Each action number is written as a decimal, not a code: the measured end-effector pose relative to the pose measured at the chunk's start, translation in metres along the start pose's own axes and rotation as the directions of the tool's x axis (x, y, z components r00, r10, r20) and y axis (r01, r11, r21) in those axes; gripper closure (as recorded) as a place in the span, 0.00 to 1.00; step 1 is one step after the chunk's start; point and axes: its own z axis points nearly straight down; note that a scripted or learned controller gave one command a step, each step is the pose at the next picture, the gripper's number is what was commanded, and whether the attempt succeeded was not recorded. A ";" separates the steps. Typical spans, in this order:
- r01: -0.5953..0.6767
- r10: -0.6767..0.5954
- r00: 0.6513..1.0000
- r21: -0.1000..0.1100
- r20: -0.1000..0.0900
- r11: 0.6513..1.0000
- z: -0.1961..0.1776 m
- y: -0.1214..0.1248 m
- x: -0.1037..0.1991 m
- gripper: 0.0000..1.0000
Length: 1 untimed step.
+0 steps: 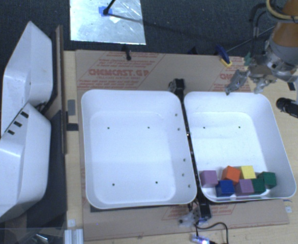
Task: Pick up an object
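Several small blocks lie bunched at the near edge of the right bin (pixel 230 121): a pale purple one (pixel 208 177), an orange one (pixel 231 173), a yellow one (pixel 248 172), a blue one (pixel 224 188), a second purple one (pixel 244 186) and two green ones (pixel 266 179). My gripper (pixel 246 83) hangs over the far rim of the right bin, well away from the blocks. Its two fingers are spread apart with nothing between them.
The left bin (pixel 133 146) lies beside the right one, a black divider between them. Two spare white bins (pixel 22 126) are stacked at the far left. A shiny metal sheet (pixel 108 14) lies beyond the bench.
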 end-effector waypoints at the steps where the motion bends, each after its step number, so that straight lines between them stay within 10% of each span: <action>1: 0.001 -0.001 1.000 -0.005 0.000 1.000 -0.003 0.001 0.000 0.00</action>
